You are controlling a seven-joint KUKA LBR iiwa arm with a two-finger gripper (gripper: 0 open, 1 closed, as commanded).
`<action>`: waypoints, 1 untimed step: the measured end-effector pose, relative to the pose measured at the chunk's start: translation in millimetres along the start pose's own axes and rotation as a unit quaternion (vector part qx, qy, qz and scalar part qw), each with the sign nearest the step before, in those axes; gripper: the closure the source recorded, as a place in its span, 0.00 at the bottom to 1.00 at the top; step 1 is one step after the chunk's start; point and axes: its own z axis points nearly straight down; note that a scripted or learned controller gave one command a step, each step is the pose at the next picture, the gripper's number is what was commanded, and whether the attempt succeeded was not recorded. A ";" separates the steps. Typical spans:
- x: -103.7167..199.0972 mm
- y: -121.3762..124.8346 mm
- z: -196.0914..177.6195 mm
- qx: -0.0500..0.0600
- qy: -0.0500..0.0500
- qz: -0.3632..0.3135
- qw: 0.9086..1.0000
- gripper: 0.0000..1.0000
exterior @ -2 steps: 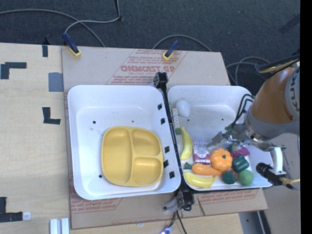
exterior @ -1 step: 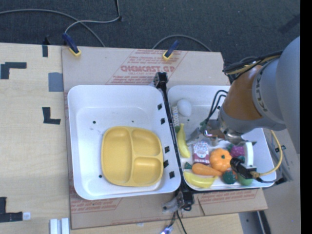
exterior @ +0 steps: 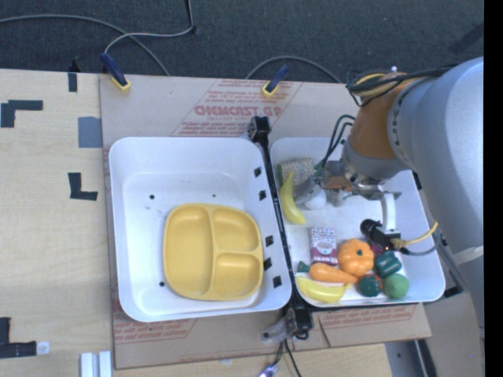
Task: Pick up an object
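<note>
Grey arm (exterior: 440, 132) over right bin (exterior: 428, 289), jaws (exterior: 314, 188) state unclear, yellow banana (exterior: 289, 201) lying lengthwise just beside

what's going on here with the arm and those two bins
A grey KUKA arm reaches in from the right over the right bin, its gripper low near a banana at the bin's far end. Toy food, including a pumpkin and a carrot, lies at the near end. The left bin holds a yellow divided tray.
</note>
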 end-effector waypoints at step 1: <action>-3.7 -66.4 -0.6 0.001 0.003 -0.001 1.000 0.00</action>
